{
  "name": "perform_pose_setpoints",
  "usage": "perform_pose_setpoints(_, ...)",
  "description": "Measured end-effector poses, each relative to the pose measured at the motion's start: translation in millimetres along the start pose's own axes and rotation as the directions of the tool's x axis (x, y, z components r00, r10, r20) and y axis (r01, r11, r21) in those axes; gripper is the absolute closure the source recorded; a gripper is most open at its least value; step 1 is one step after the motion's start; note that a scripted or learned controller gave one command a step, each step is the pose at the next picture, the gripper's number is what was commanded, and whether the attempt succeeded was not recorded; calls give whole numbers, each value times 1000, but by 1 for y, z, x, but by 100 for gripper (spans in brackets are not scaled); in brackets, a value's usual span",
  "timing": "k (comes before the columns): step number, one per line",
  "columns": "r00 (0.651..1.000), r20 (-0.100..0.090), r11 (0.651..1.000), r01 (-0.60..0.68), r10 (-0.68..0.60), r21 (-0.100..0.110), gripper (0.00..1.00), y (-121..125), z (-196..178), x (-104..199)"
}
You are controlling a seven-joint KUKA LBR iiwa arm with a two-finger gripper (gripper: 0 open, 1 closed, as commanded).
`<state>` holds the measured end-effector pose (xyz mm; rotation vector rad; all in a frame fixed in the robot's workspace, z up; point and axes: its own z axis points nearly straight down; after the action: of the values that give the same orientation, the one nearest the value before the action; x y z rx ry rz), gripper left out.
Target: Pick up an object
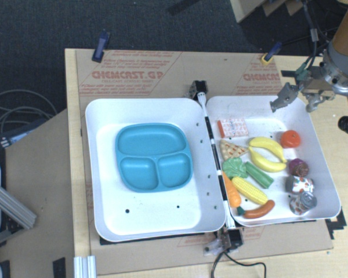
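My gripper (294, 104) hangs over the far rim of the right bin (327, 181), open, with nothing between its fingers. Below it in that bin lie a pink wafer (233, 127), a waffle wedge (232, 150), a yellow banana (267, 154) and a red tomato (290, 138). Nearer the front are a green vegetable (235, 168), a corn cob (249, 190), an orange carrot (232, 193), a sausage (259, 211), a purple fruit (298, 167) and two small cans (302, 193). The gripper touches none of them.
The left bin (104, 213) holds a blue three-part plate (155, 156). A black hinge strip (211, 149) runs between the bins. Blue clips (100, 46) sit at the board's far corners. Cables lie on the floor at the left.
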<state>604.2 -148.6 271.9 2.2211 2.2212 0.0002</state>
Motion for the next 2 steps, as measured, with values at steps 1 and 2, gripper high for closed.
perform_pose_setpoints(1,1000,4,1000,0,0,-11,0,-3,169,-58)
perform_pose_setpoints(2,1000,-1,1000,1,-1,-1,0,56,187,5)
